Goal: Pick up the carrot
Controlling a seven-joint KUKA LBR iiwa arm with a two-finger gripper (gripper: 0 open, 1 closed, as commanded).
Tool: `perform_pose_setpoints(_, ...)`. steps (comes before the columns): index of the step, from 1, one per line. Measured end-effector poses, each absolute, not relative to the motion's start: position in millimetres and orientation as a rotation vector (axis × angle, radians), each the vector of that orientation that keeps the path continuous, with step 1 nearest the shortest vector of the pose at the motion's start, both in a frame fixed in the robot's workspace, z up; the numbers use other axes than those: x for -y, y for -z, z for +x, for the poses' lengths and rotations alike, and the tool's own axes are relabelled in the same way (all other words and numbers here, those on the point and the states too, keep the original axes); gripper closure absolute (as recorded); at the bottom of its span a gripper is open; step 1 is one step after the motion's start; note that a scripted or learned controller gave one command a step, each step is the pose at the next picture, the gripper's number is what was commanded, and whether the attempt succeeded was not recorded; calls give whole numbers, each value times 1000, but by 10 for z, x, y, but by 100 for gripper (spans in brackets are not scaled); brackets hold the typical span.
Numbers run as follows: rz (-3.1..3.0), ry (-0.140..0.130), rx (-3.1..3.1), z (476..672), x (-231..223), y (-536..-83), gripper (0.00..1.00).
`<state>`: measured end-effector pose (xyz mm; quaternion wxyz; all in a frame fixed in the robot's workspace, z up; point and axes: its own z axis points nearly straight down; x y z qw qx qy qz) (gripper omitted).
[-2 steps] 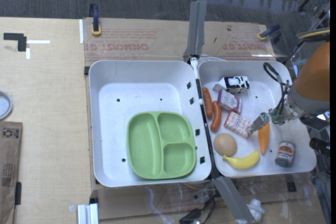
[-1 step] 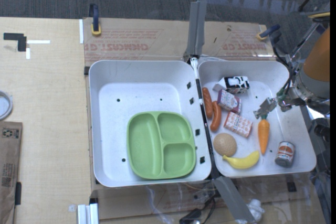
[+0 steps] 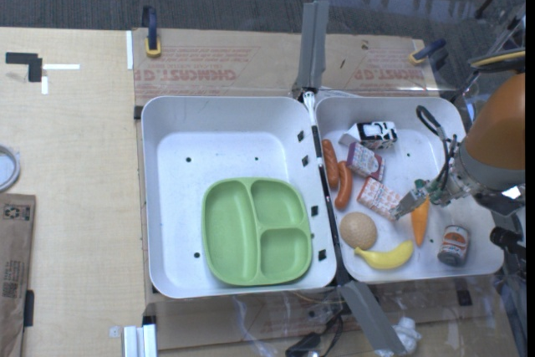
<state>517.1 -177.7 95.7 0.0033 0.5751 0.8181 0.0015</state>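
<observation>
In the right bin (image 3: pixel 330 123), the claw (image 3: pixel 428 198) sits at the carrot (image 3: pixel 420 221) top; its opening cannot be told.

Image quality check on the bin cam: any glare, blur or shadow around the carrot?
Camera view: light is even and soft, with no hard glare on the white bins; the carrot is small but sharp enough; the tool at its upper end looks slightly soft; the orange wrist band is cropped at the right.
</observation>
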Motion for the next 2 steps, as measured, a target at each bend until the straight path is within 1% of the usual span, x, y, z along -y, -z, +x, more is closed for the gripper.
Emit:
perform_pose_setpoints(1, 1720, -5, -2616, 4998, 1704, -959, 0)
perform_pose_setpoints(2, 1723, -6, -2610, 5010, 1713, -1057, 100)
